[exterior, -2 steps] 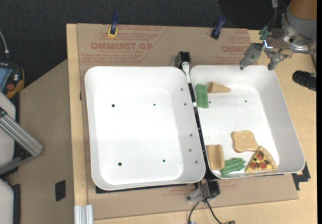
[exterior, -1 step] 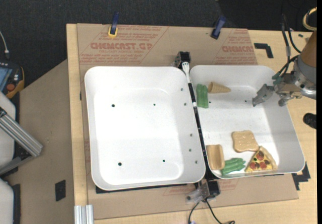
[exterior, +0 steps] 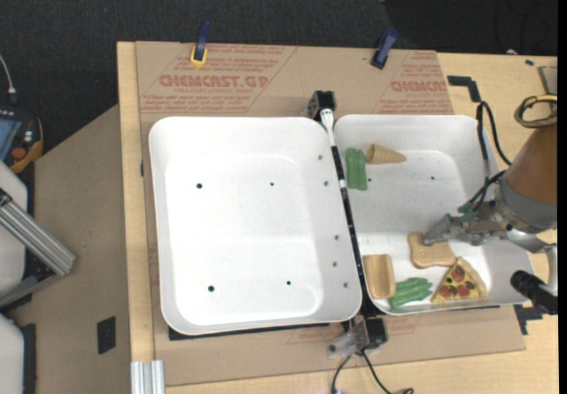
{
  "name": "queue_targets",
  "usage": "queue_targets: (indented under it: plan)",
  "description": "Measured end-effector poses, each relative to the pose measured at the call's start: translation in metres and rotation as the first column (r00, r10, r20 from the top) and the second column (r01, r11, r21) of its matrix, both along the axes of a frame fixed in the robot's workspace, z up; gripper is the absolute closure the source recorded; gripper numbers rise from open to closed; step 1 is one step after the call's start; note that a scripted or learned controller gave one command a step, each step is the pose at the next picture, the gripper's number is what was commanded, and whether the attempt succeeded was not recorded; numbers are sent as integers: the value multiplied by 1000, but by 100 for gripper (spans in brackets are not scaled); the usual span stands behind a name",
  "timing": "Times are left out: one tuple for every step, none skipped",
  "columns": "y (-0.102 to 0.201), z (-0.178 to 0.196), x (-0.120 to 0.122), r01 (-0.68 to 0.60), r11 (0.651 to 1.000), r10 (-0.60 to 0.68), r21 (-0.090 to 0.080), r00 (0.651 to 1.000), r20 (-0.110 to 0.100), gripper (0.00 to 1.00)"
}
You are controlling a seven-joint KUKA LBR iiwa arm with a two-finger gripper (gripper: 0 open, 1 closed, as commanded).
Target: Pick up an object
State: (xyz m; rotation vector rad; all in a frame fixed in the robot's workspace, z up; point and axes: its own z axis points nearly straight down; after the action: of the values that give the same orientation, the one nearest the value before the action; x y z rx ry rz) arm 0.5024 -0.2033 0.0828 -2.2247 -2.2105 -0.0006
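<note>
Your gripper [exterior: 440, 229] reaches in from the right bin's [exterior: 416, 131] right edge and hangs low over a tan toast-shaped piece [exterior: 431, 253] in the near half of that bin, but you cannot tell whether its fingers are spread or pressed together. Along the same bin's near edge you have a pizza slice [exterior: 462, 281] at the near right corner, a green pod [exterior: 409, 292] beside it and a tan bread slice [exterior: 379, 274] by the left wall. A green block [exterior: 356, 168] and a cone [exterior: 384, 154] lie near the far left corner, and the left bin [exterior: 177, 140] sits alongside.
</note>
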Motion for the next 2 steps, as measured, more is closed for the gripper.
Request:
queue_targets:
  plan:
    - [-23,92,-14,-4,1000,4,-10,1000,11,0]
    - [41,119,-9,-13,1000,13,-4,1000,9,0]
